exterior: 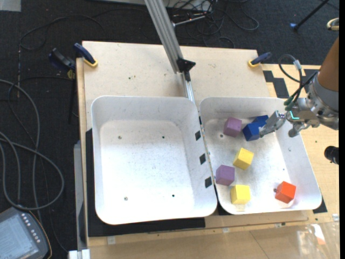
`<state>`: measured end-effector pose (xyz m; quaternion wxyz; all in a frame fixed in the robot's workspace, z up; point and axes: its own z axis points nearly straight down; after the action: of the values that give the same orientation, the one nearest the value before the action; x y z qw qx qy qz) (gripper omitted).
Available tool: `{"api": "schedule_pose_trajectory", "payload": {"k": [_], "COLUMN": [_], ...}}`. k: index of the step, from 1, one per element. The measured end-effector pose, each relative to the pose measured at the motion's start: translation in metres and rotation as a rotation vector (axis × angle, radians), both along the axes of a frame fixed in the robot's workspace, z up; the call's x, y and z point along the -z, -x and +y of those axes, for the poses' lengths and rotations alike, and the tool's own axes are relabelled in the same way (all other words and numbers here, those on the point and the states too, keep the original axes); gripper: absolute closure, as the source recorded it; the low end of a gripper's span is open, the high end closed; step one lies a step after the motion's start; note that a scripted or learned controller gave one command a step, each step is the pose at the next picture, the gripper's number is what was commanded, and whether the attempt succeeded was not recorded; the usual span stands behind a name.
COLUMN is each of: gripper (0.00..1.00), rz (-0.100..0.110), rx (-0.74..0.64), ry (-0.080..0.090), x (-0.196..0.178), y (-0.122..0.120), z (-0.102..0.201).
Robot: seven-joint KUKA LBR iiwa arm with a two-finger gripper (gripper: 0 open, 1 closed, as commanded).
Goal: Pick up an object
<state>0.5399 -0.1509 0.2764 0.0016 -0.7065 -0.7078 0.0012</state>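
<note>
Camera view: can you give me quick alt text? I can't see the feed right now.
The gripper reaches in from the right, low over the right bin, at a blue block. That bin also holds two purple blocks, two yellow blocks and an orange block.

Smooth white plastic bins (143, 112) with speckled matt floors, pale wood table (161, 63), matt foam-like coloured cubes (243, 158), ribbed metal pole (164, 28), dark rough carpet floor (38, 26)
</note>
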Motion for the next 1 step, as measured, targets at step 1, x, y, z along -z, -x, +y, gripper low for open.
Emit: {"api": "schedule_pose_trajectory", "payload": {"k": [1], "gripper": [0.00], "rz": [-0.004], "rx": [0.002], "ry": [0.001], "x": [-0.0020], "y": [-0.0006], "z": [-0.0001]}}
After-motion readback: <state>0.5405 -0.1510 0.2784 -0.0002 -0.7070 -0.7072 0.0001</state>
